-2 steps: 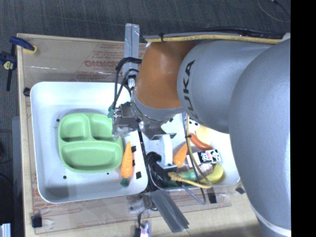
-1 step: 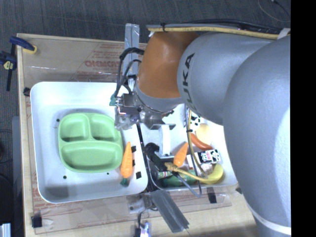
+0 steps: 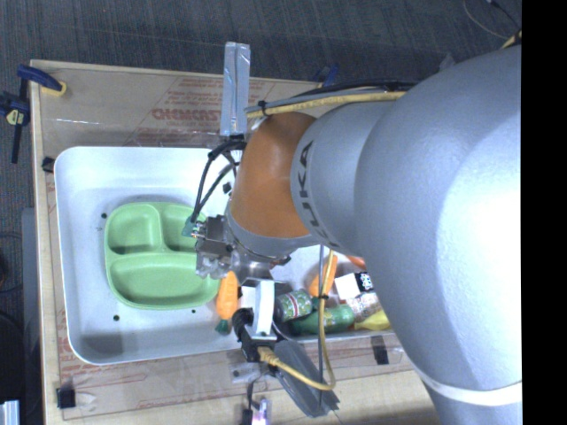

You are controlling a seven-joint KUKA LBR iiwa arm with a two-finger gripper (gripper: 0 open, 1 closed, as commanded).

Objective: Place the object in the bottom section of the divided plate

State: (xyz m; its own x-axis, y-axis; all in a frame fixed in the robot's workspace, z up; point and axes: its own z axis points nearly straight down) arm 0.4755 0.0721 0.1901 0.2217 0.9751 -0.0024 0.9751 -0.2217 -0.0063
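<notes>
From where I stand, the big grey arm point(image 3: 425, 193) leans in over the bench and covers most of the right side, with its gripper point(image 3: 213, 259) down at the right edge of the green plate point(image 3: 108, 246) in the left bin point(image 3: 80, 264). The wrist blocks my line of sight, so I cannot tell whether the gripper is apart, together or clamped on anything. The likeliest object for this task, I'd say, is the small orange carrot point(image 3: 228, 295). It is just below the gripper in the view and just off the plate's lower right corner, its long axis running nearly up and down the picture with a slight tilt. I cannot make out whether it is gripped or merely lying there. The plate has 3 sections, 2 small ones above and 1 wide bottom section point(image 3: 151, 282), which looks bare. That section lies to the left of the carrot, so the move would be a short carry leftward over the rim. A green bottle point(image 3: 297, 306) lies just right of the carrot.
</notes>
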